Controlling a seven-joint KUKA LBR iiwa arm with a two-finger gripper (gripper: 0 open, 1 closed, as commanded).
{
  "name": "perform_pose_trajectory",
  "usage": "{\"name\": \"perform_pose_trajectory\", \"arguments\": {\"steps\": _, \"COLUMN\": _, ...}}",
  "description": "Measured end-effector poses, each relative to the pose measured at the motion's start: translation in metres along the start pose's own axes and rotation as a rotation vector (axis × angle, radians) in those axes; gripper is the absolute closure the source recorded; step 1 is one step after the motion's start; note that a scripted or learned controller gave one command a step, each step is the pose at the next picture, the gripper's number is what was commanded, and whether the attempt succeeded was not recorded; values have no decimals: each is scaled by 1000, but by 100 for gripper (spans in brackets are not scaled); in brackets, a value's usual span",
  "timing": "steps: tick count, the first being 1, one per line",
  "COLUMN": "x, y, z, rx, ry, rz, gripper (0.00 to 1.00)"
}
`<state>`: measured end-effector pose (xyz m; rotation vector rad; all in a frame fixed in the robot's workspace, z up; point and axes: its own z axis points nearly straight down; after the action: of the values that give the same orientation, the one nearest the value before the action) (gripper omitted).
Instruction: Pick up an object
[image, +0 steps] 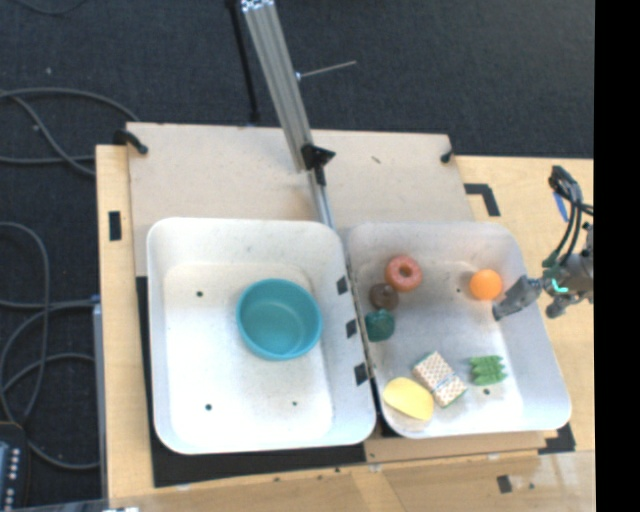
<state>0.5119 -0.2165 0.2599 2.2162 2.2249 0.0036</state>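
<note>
Nearest the lens, a yellow rounded lemon-like object (407, 398) lies well left of and below the tool (520, 297). An orange ball (486, 285) sits just left of it, the likeliest pick; grip width unreadable.

Gripper (517, 298) at R bin's (520, 400) R edge, just beside orange ball (486, 285). L bin (180, 400) w/ 1 teal bowl (279, 318). Donut (404, 272), green toy (487, 370) in R bin.
</note>
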Motion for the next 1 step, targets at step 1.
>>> {"name": "perform_pose_trajectory", "arguments": {"steps": 1, "x": 5, "y": -5, "z": 46, "rx": 5, "ry": -2, "rz": 4, "gripper": 0}}
